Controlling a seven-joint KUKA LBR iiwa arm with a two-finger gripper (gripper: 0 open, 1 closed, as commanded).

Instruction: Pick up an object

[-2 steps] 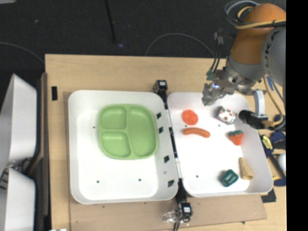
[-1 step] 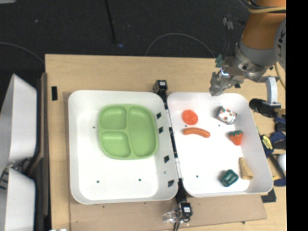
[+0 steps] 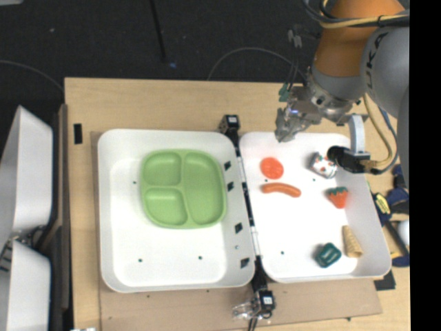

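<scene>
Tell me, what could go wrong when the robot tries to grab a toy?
The tool hangs over the right bin's back corner, off to the side of the orange disc, so it might close on nothing. The disc and hot dog lie close together; reaching for one could bump the other.

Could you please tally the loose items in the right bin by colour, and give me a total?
Orange or red: 3, the round slice, the sausage and the strawberry-like piece
Green: 1, the block
Tan: 1, the cone
White and dark: 1, the small item
Total: 6
</scene>
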